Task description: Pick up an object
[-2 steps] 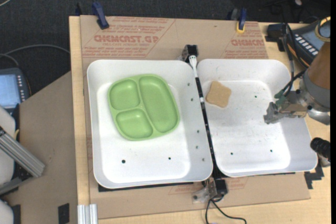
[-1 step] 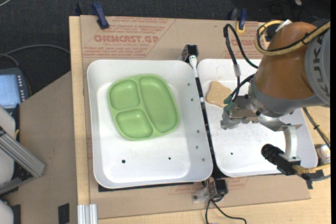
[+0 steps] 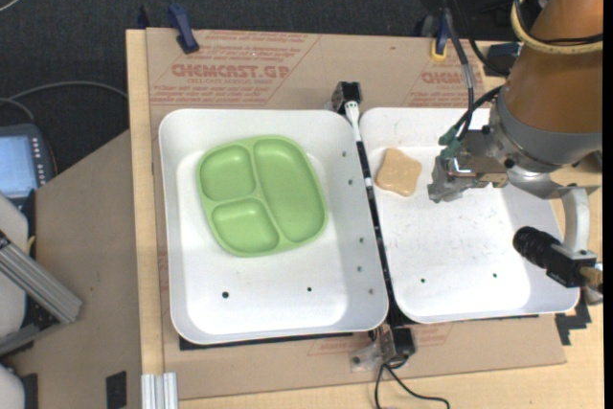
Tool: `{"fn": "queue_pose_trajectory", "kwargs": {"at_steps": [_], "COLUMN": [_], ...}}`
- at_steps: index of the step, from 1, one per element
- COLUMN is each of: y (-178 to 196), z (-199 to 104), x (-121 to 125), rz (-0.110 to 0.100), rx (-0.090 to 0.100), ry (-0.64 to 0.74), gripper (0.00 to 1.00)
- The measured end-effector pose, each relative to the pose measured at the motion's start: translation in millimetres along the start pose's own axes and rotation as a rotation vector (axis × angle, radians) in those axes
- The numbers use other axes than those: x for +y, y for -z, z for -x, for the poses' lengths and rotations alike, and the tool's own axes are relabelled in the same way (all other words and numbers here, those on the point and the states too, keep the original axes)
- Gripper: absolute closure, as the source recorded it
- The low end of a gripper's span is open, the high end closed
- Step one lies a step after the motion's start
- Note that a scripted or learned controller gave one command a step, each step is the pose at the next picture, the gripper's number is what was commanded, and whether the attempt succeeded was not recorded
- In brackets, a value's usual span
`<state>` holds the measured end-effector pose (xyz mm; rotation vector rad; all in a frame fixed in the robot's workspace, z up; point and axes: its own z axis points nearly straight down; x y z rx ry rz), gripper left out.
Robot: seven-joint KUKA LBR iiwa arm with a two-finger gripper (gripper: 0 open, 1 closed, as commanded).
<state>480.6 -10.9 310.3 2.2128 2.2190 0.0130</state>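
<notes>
One arm [image 3: 556,72] reaches in from the right, its wrist bent down over the right bin [image 3: 479,292]. The gripper [image 3: 446,182] hangs just right of the tan sponge [image 3: 398,172], which lies near that bin's upper left corner. Whether the pincer is released or clenched, I cannot tell. A green divided plate [image 3: 261,196] sits in the left bin [image 3: 192,283].

Arm [image 3: 560,62] cut off right, jaws' state — unclear
</notes>
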Motion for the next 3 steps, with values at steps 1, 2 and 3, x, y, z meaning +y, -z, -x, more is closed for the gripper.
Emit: {"fn": "queue_pose_trajectory", "kwargs": {"at_steps": [1, 2, 3], "y": [-27.1, 92.8, 116.8], "z": [-81.3, -98.7, -88.1], "x": [-0.9, 1.0, 0.5], "rz": [-0.017, 0.003, -0.006], "rx": [0.003, 0.004, 0.0], "ry": [0.006, 0.002, -0.002], "gripper": [1.0, 1.0, 1.0]}}
